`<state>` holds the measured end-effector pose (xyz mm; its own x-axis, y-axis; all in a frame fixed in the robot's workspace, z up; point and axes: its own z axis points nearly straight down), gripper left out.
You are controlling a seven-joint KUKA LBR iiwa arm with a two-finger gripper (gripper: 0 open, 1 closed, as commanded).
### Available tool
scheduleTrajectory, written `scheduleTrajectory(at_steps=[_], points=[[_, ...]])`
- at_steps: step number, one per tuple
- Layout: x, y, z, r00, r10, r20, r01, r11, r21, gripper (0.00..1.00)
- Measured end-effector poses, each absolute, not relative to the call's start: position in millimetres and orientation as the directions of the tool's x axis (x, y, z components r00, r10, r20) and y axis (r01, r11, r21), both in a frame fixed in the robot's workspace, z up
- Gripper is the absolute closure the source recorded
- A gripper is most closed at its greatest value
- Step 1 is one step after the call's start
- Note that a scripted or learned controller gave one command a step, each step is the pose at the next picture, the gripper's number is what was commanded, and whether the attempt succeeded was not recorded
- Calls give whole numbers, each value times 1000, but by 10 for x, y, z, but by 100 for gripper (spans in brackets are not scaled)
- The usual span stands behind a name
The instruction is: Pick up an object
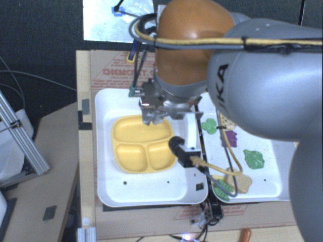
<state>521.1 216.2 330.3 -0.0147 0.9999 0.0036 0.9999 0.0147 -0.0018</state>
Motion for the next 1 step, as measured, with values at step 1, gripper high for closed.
scheduleTrajectory(at_steps=[1], points=[[5677,2282,4377,-7,1000,5,1000,7,15,100]])
